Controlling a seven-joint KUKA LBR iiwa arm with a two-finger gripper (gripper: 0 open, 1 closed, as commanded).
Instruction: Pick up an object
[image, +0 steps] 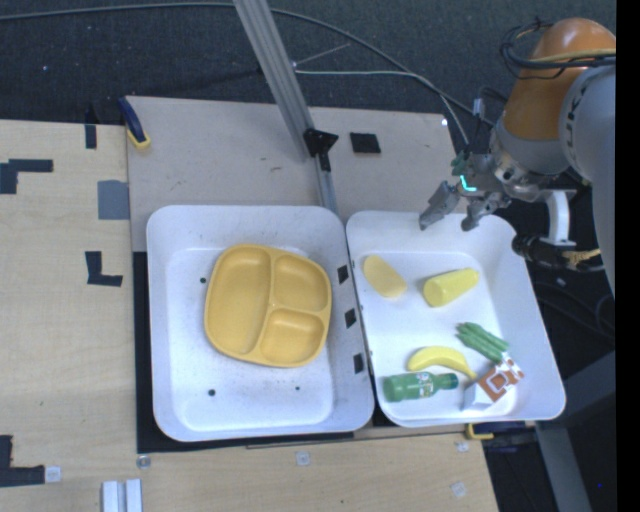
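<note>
The grey arm (590, 90) with its orange band reaches in from the right; its gripper (452, 211) hangs above the far rim of the right bin (530, 330), with both fingers spread apart and nothing between them; the left finger (434, 212) and its partner point down toward the bin's far edge, well apart from every object. Inside the right bin, a pale yellow rounded piece (384, 277) lies near the left wall; a yellow cylinder (451, 286) lies just beside it toward the right, tilted; farther toward the camera a green pod-like item (482, 340) rests near the right side; a banana (441, 360) curves just beside it; a green bottle (419, 385) lies on its side just beneath the banana, close to the near rim; a small red and white packet (496, 382) sits by the near right corner. The left bin (170, 330) bears a yellow divided plate (268, 304) lying flat near its middle.
</note>
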